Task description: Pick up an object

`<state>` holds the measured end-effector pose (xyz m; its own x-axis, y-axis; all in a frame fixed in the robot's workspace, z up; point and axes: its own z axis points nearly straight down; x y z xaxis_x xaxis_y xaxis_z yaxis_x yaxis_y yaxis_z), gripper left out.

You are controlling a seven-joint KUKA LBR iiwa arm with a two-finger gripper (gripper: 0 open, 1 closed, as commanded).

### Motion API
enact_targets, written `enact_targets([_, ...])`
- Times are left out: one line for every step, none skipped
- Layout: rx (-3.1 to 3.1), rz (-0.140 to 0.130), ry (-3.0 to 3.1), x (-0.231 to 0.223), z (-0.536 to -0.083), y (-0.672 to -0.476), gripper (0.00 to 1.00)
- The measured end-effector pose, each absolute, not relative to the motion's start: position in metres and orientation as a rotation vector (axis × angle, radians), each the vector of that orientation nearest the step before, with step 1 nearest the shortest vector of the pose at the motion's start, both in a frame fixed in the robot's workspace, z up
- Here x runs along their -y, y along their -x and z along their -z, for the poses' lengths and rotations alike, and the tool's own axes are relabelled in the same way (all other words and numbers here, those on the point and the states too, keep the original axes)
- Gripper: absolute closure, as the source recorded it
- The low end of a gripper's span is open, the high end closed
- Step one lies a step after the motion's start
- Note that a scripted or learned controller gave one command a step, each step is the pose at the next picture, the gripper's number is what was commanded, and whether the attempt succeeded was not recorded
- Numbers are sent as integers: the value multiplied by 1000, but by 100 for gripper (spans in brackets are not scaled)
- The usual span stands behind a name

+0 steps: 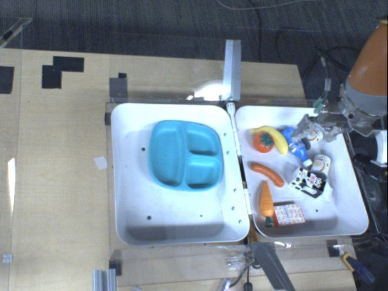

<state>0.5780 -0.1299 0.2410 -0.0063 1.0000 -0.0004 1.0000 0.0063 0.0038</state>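
The right bin (359,214) holds several small items. A yellow banana (277,137) curves around a red-orange tomato (263,141) near the bin's back. A blue bottle (297,148) lies just right of them. My gripper (316,128) hangs over the bin's back right part, right above the bottle's upper end. Below it lie a small white can (321,162) and a black-and-white cow toy (308,183). A red sausage (267,173), an orange carrot (266,200) and a patterned box (289,213) lie toward the front.
The left bin (130,168) holds a blue divided plate (185,154). A metal post (233,71) stands behind the seam between the bins. Cables run along the bench's right side, beside the arm (370,71).
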Motion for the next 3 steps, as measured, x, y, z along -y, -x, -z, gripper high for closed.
enact_targets([-2117,-8,-2309,189,-88,-617,0])
enact_targets([-2120,-17,-2306,186,-100,-619,100])
enact_targets([-2157,-9,-2278,91,-191,-632,100])
